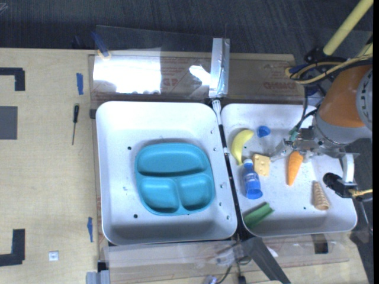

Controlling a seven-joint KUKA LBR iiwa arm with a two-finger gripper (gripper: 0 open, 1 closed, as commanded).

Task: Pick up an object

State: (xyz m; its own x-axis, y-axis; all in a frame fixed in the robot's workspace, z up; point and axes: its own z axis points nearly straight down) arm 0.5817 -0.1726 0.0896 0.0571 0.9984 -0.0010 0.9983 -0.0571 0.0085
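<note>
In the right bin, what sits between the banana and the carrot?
In the camera view, the yellow cheese wedge lies between the banana and the carrot, slightly lower than the banana.

A single fixed camera looks down at a slant from well above the bench [41, 158], taking in both the left bin [109, 123] and the right bin [337, 215] beside it.

Wooden bench [41, 176], two white bins [112, 135] side by side, screwdriver [74, 122]
</note>
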